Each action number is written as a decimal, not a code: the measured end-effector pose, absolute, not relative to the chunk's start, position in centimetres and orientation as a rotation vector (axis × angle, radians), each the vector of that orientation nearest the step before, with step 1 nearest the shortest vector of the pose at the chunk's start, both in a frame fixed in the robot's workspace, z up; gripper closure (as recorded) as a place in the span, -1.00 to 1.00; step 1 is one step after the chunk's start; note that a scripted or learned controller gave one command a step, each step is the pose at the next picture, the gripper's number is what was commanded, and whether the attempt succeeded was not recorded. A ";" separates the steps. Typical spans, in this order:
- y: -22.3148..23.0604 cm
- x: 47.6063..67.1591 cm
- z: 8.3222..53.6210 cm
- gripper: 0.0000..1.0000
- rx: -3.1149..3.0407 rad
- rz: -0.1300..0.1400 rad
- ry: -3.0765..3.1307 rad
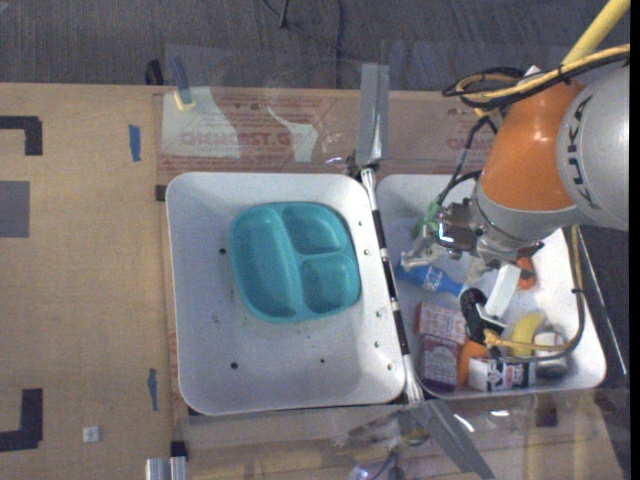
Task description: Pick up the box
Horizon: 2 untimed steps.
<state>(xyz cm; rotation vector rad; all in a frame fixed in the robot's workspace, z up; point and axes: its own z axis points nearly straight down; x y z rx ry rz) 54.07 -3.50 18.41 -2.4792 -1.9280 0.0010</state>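
Three boxes lie in the right bin (590, 353): a pink-red box (440, 321), a darker red box (438, 361) just in front of it, and a small white carton with dark print (498, 373) at the bin's front. My gripper (487, 270) hangs under the grey and orange arm over the middle of that bin, slightly behind and to the right of the pink-red box. The wrist covers much of it from this angle. No box shows between the fingers.
A clear bottle with a blue label (428, 271) lies left of the gripper. A banana (522, 332) and an orange item (470, 353) crowd the front right. In the left bin (200, 348) sits a teal divided plate (295, 260).
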 end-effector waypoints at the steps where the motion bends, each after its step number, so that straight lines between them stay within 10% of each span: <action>1: -9.6 52.2 16.2 -1.00 -2.345 0.001 -2.087; 2: -13.2 50.7 9.2 -1.00 -2.324 -0.019 -2.125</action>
